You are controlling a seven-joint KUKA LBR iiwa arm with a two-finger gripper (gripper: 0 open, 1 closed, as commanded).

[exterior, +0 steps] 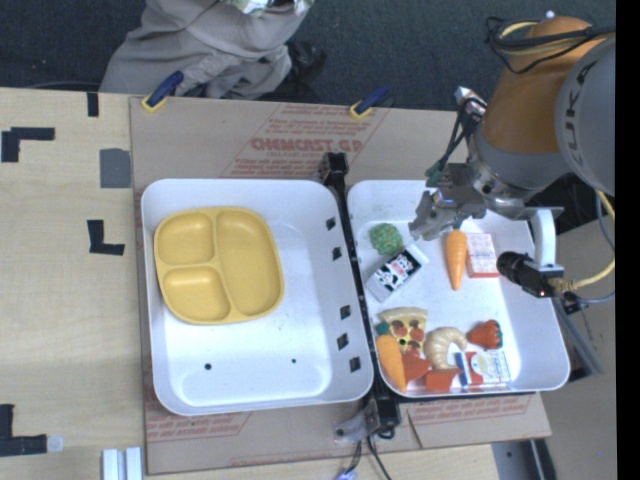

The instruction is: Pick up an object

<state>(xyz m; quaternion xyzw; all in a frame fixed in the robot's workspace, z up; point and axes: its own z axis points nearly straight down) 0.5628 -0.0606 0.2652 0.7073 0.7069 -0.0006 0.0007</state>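
The gripper (432,220) hangs over the right bin (520,383), near its top end. Its fingers are dark and blurry, so I cannot tell if they are open or closed. Nothing can be seen held between them.

Just to the right of the gripper, and a little lower, lies a toy carrot (456,257). Its fat end points up toward the gripper and its tip points down. I cannot tell if the gripper touches it. Right beside the carrot, on its far side from the gripper, is a small pink box (482,253).

To the left of the gripper, close by, sits a bumpy green toy (386,237). Just below that is a small black and white carton (396,272), lying tilted.

Farther below the gripper, at the bottom end of the same bin, is a pile of toy food. It has a pizza slice (402,324), a tan croissant (444,345), a red strawberry (485,334) and a second carrot (390,361).

Far to the left of the gripper is the left bin (180,378). A yellow plate (217,265) with three parts lies in it.

Above and to the right of the gripper is the grey arm (590,98) with its orange band (530,78).
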